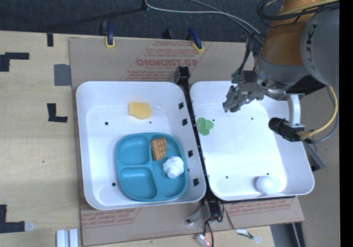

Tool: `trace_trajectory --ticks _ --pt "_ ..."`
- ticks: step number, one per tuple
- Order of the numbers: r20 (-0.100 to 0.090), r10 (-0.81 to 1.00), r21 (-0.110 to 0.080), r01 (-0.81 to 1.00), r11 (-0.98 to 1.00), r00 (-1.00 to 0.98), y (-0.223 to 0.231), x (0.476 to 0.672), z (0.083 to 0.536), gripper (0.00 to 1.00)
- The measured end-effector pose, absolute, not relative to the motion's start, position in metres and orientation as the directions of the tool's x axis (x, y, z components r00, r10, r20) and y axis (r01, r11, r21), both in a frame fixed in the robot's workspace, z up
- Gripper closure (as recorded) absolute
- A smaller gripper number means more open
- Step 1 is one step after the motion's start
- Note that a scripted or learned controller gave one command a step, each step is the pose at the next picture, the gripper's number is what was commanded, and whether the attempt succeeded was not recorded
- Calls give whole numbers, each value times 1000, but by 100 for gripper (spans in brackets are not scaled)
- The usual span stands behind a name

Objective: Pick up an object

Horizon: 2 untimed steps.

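Green object (205, 126), small and leafy-looking, lies on the floor of the right bin (242, 174) near its left wall, just below and to the left of the claw (234, 102); its exact kind is too small to make out. The claw hangs over the upper part of that bin, dark fingers pointing down and left, with nothing visible between them; how far apart they stand I cannot tell, since they blur into one dark shape. Behind it, to the right, the grey arm (325, 36) and its orange band (287, 25) are cut off by the frame edge. A white ball (266, 184) rests well below the claw, near the bin's front rim. Across the divider, far left of the claw, the left bin (94, 102) holds a yellow piece (139, 110) and a blue divided tray (132, 177). A brown waffle-like item (159, 148) and a white crumpled thing (173, 167) sit in the tray's right compartment. Both bins rest on cardboard on the worktop (27, 146).
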State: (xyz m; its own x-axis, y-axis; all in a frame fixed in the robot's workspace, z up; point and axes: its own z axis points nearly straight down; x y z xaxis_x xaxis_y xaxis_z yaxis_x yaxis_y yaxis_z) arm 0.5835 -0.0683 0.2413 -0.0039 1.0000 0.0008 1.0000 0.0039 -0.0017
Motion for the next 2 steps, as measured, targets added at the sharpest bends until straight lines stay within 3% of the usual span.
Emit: trace_trajectory --ticks 2 --pt "1 1000 -2 1000 4 -4 34 584 225 100"
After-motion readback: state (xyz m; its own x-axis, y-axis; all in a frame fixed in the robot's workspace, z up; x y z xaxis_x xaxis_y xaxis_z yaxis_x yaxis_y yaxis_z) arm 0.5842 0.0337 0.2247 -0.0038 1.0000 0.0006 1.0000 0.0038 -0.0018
